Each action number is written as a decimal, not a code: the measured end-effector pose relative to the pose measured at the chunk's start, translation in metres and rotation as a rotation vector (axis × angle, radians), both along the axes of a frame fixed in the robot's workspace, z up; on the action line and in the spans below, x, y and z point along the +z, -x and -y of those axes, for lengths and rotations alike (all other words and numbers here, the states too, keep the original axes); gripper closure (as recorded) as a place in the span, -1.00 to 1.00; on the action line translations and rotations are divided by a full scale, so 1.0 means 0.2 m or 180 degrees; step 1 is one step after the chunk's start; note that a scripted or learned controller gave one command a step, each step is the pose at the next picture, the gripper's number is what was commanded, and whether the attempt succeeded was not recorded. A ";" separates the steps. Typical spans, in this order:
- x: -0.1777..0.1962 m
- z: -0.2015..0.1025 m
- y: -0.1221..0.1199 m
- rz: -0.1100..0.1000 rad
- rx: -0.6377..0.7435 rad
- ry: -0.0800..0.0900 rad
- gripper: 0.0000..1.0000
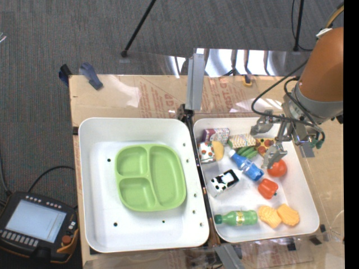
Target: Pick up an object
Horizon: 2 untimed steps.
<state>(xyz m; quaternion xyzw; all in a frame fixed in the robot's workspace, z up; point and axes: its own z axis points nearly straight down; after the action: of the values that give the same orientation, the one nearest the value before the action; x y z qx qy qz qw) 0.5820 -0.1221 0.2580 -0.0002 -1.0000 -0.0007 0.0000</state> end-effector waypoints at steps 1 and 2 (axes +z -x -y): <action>-0.68 0.07 0.16 -0.0006 0.0305 -0.0003 -1.00; -0.86 0.03 0.04 0.0000 0.0036 -0.0001 -1.00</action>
<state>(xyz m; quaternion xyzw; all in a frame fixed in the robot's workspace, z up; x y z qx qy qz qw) 0.5731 -0.1288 0.0863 0.0054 -1.0000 -0.0009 0.0000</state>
